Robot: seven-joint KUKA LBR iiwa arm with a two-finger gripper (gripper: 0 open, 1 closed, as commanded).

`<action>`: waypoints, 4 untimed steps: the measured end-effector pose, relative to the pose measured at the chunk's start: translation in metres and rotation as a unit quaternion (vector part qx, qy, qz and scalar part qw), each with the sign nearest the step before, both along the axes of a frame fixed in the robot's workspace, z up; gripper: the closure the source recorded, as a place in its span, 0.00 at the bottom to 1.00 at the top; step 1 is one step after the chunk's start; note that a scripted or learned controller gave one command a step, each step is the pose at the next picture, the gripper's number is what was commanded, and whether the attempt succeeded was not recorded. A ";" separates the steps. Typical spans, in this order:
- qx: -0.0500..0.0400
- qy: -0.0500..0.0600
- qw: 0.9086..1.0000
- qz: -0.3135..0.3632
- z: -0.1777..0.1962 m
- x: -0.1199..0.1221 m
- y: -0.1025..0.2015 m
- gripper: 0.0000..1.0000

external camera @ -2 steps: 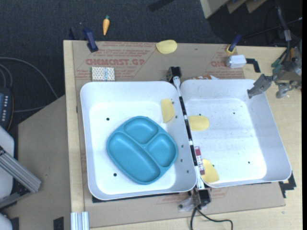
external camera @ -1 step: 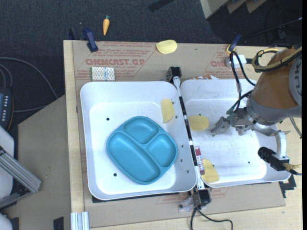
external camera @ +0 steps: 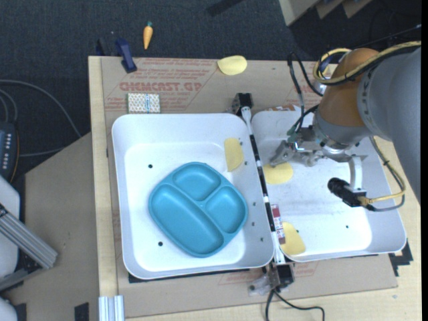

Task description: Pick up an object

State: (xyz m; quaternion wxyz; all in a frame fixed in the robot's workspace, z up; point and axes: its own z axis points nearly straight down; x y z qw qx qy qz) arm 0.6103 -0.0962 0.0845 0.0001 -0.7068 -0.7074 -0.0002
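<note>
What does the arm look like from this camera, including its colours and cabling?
The arm is a thick grey cylinder with an orange band above the wrist. Yellow and black cables loop around that band, and another yellow cable trails near a black fitting below. The gripper is pale metallic grey.

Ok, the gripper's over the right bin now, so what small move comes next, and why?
Probably a short descent, nudged toward the yellow chip near the right bin's left wall. The gripper hangs just above and beside that piece with nothing seen between its fingers, and it is the nearest loose item.
</note>
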 end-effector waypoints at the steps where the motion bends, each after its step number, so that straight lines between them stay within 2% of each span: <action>1: 0.000 0.001 1.000 -0.001 0.000 -0.030 0.001 0.00; 2: -0.001 0.000 1.000 0.000 0.007 0.022 -0.018 0.00; 3: -0.001 -0.001 1.000 0.000 0.000 0.057 -0.006 0.00; 4: 0.000 0.001 1.000 -0.001 0.000 0.032 -0.004 0.00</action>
